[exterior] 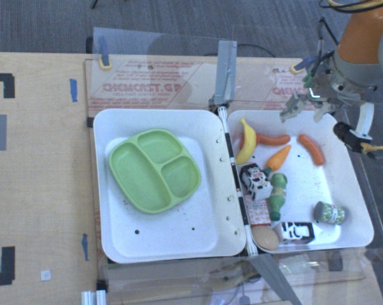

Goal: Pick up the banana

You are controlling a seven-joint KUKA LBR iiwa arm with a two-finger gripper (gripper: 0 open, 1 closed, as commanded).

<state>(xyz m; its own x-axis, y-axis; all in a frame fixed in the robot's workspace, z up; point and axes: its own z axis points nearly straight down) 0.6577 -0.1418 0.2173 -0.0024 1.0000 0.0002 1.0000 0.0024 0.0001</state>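
Banana (246, 141): lies at the far left of the right bin (344, 176), against the dividing wall, beside a sausage (272, 139) and carrot (277, 157).
Gripper (308, 108): hangs over the bin's far edge, right of the banana, carrying nothing; whether its grip is spread, I cannot tell.
Left bin (109, 234): holds a green plate (154, 169).

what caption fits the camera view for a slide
Arm's tool hovers over the right bin, right of the banana; green plate in left bin.

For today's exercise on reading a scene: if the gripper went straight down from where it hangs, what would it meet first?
Probably the bare floor of the right bin near its back edge; the gripper looks clear of the sausage, though depth is uncertain.
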